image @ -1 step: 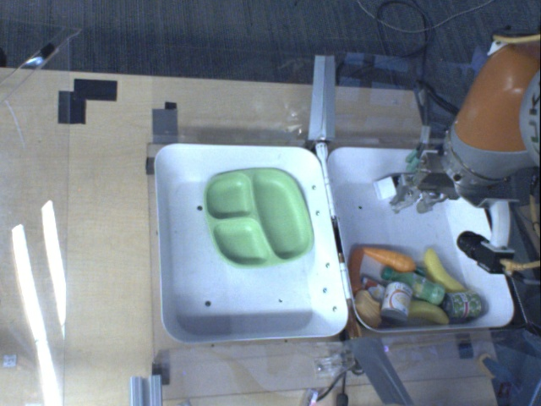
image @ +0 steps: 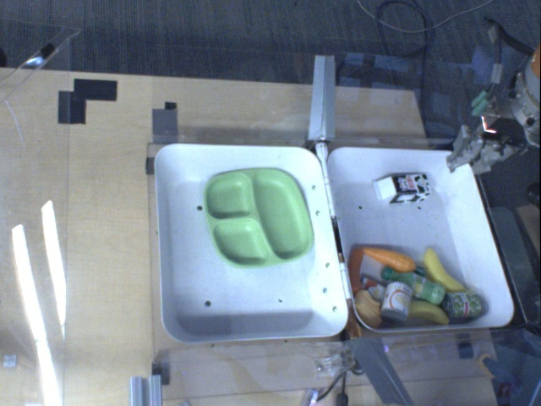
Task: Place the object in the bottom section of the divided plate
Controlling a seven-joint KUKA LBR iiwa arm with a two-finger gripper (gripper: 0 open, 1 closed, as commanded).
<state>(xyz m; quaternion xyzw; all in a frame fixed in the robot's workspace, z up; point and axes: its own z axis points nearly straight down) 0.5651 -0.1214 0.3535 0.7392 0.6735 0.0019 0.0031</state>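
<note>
While my end effector hangs off the right bin, grip state untellable, divided plate awaits, toys heaped for picking

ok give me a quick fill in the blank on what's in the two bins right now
1. The green divided plate lies in the ____ bin.
2. The plate has ____ sections.
3. The small white carton lies apart from the pile, in the ____ bin.
4. The yellow banana lies in the pile beside an orange ____.

Missing words: left; three; right; carrot
</note>
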